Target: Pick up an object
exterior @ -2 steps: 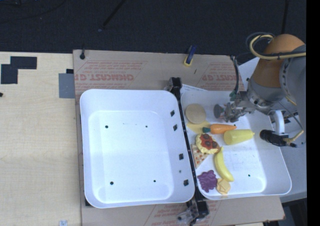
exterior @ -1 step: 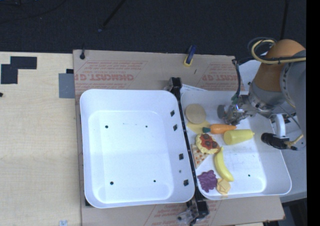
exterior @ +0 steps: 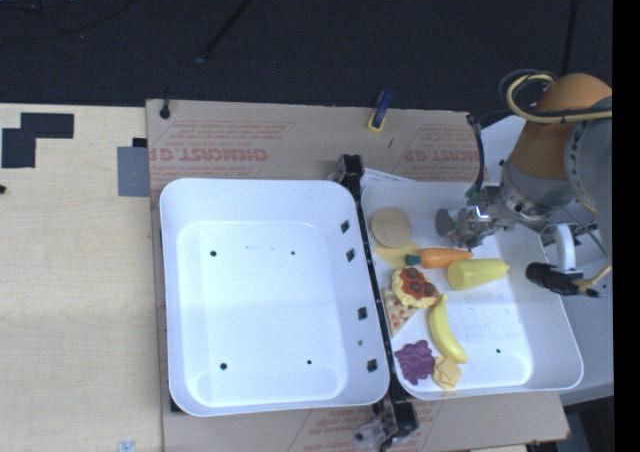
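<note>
Your bench carries two white bins on cardboard; the left bin (exterior: 260, 290) sits at nine o'clock of the right bin (exterior: 530, 340). The gripper (exterior: 462, 227) hovers at the right bin's twelve o'clock edge, and you cannot tell its state. Just below it at six o'clock lie a carrot (exterior: 445, 258), a yellow pepper (exterior: 477, 273) and a banana (exterior: 445, 332).

bg: dark carpet floor (exterior: 300, 20) w/ cables | light wood bench (exterior: 70, 320) | cardboard sheet (exterior: 260, 140) under bins
</note>
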{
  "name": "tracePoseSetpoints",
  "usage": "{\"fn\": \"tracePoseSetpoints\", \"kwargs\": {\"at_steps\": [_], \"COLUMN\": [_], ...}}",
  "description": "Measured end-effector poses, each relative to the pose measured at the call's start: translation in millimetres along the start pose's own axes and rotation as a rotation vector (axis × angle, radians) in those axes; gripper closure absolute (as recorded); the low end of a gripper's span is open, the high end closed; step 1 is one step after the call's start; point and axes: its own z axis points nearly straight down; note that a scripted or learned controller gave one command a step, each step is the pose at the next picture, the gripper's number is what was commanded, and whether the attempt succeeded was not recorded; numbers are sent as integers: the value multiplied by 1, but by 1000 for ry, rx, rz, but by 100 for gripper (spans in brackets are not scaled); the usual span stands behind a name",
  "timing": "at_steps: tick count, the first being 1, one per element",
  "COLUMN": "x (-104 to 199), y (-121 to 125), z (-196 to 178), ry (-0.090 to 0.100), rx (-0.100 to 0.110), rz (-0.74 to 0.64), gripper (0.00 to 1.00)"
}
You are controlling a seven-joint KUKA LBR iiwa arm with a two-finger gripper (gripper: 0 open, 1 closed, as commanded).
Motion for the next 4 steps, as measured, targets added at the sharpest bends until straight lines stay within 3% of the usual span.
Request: {"fn": "tracePoseSetpoints", "kwargs": {"at_steps": [3, 4], "x": [-2, -16], "y": [-1, -111], "z": [-30, 10], "ry": [0, -1], "rx": [1, -13], "rz": [0, 6], "gripper": [100, 100]}}
